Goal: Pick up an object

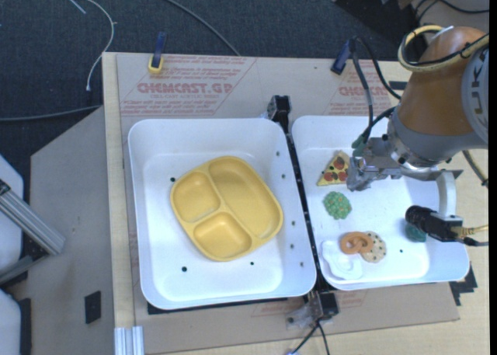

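The gripper point(359, 182) is hovering in the right white bin point(446, 268), its opening impossible to judge, just beside the triangular pizza-slice toy point(335, 168) at centre right, needing a descent to grasp it.

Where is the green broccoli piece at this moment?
The broccoli lies in the right bin, just below the pizza slice and above the pretzel.
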You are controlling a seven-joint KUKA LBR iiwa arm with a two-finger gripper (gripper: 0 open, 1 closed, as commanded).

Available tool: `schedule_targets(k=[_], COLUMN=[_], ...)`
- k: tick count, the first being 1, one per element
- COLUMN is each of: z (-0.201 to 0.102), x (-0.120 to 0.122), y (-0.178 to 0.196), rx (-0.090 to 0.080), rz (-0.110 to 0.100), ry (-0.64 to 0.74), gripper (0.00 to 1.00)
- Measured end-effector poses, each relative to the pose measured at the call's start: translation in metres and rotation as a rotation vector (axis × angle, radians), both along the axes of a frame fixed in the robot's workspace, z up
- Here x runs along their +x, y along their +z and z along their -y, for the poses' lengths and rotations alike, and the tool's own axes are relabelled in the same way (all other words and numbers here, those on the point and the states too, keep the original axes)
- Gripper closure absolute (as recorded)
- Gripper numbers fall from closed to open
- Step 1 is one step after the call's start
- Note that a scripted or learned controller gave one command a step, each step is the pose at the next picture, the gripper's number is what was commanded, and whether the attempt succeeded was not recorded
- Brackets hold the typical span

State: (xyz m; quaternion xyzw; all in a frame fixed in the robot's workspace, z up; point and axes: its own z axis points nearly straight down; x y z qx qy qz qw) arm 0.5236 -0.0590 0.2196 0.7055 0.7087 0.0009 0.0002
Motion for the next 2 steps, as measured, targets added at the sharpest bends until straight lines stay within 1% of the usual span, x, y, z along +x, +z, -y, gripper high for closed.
schedule_targets(k=[1, 2], z=[-0.061, -0.105], x=[0.019, 0.036], y=[0.005, -0.001], rx=[0.001, 0.000], rz=[0.001, 0.000], ry=[0.003, 0.000], gripper=[1.00, 1.00])
